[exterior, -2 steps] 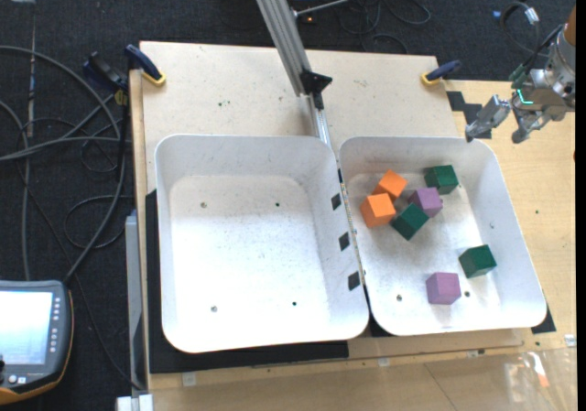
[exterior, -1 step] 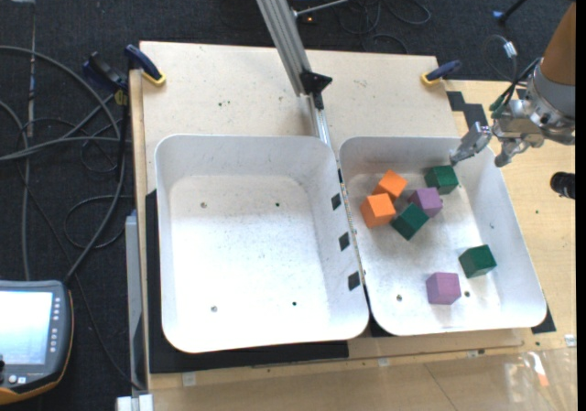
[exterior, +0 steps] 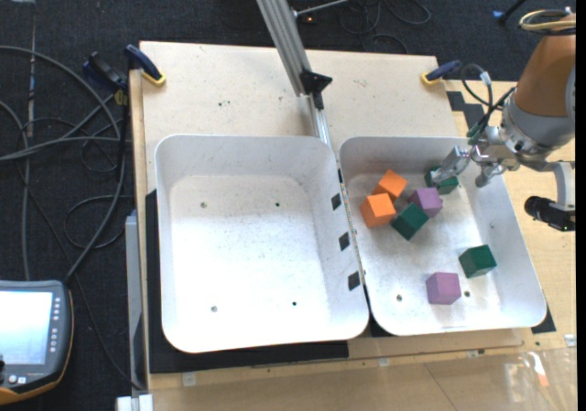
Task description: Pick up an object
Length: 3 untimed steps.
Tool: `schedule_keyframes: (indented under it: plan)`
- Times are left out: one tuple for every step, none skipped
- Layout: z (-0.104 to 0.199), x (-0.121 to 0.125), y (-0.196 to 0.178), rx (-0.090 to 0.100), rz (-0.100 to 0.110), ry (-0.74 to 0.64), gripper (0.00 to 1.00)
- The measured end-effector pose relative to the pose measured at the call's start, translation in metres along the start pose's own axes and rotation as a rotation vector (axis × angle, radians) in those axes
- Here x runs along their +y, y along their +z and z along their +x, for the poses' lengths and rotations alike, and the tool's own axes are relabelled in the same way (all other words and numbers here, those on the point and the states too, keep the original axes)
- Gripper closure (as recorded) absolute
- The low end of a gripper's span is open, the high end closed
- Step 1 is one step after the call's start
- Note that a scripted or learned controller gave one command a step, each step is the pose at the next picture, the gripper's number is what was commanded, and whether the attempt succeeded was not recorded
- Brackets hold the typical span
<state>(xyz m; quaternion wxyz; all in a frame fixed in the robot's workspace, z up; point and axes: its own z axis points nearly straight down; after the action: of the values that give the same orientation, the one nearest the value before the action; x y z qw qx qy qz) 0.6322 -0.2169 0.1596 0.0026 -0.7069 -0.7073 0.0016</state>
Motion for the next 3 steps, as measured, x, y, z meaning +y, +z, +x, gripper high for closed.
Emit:
schedule_keyframes:
  plan:
    - [-0.004,0.000,0.039,0.001,-0.012,0.002,0.00]
    - [-0.005,0.002,0.025,-0.004,-0.019,0.000,1.00]
    - [-0.004,0.000,-0.039,-0.005,-0.015,-0.002,1.00]
